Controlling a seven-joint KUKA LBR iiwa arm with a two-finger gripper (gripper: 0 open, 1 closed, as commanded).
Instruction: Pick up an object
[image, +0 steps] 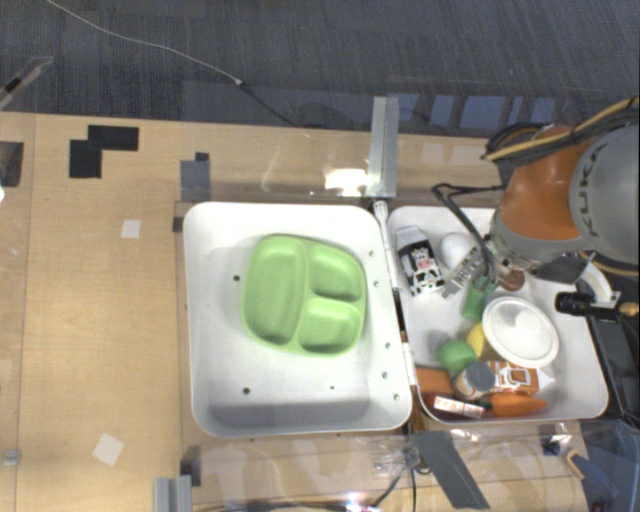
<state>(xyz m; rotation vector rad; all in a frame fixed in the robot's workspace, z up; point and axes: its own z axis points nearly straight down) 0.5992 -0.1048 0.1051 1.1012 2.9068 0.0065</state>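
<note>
The right bin (596, 398) holds a pile of small objects. Among them are a white bowl (520, 333), a green ball (456, 354), a slim green item (477, 300), a black-and-white pack (420, 263), a white rounded piece (455, 244) and an orange carrot-like piece (505, 405). My gripper (471, 272) hangs low over the bin's upper middle. It is just above the slim green item and right of the black-and-white pack. The orange wrist band (535, 195) covers much of it. I see nothing lifted.
The left bin (210, 380) carries a green divided plate (303, 292). A metal post (383, 150) stands behind the wall between the two bins. Black cables (470, 215) trail from the wrist over the right bin's back. Wooden bench (90, 330) lies to the left.
</note>
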